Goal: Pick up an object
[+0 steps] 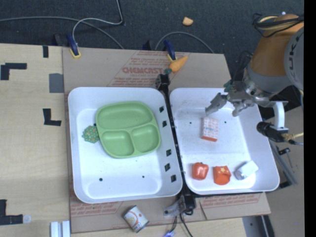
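- Over the right bin [261, 147], toward its 1 o'clock corner, the pincer [228, 105] hangs with its two fingers spread, one reaching to about 8 o'clock and the other to about 5 o'clock, and nothing between them.
- Nearest target: a small pink-and-white carton [210, 129] lying flat near the bin's middle, just off the pincer at 7 o'clock and apart from it.
- Step in hand, as I judge it: the approach, with no grasp made yet.
- Carton's long axis runs nearly 12 to 6 o'clock, leaning slightly, with the red-edged end at 6 o'clock.
- Next move calls for shifting toward 7 o'clock until the carton is centred, turning the wrist so the fingers straddle the short sides, then lowering and closing.
- Other candidates sit along the bin's 6 o'clock wall: a red pepper [199, 171], an orange-red piece [221, 175] and a grey-white block [245, 170].
- Left bin [81, 181] carries a green divided plate [128, 129] with a green knobbly item [91, 134] touching its 9 o'clock edge.
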Available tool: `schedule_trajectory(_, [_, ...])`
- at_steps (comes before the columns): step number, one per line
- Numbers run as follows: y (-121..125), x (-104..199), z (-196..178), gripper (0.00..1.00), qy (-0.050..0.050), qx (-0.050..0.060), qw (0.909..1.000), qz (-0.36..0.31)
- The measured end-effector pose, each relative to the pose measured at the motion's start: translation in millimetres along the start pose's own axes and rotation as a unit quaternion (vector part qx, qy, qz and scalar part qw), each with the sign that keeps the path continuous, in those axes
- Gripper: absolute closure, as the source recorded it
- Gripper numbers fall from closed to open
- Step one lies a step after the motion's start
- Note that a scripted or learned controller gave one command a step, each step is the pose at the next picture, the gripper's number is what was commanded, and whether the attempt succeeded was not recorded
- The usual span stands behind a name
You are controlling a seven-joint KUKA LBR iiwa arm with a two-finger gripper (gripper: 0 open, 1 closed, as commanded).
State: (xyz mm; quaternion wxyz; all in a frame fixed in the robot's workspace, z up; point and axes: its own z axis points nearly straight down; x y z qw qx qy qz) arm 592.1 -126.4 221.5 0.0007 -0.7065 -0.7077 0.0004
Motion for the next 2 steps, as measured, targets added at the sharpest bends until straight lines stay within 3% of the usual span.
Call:
schedule_trajectory(1, [14.4, -10.5, 134.6, 0.0, -0.003, -0.004, 1.0, 0.001])
schedule_trajectory(2, [14.5, -10.0, 124.5, 1.0, -0.002, -0.004, 1.0, 0.0])
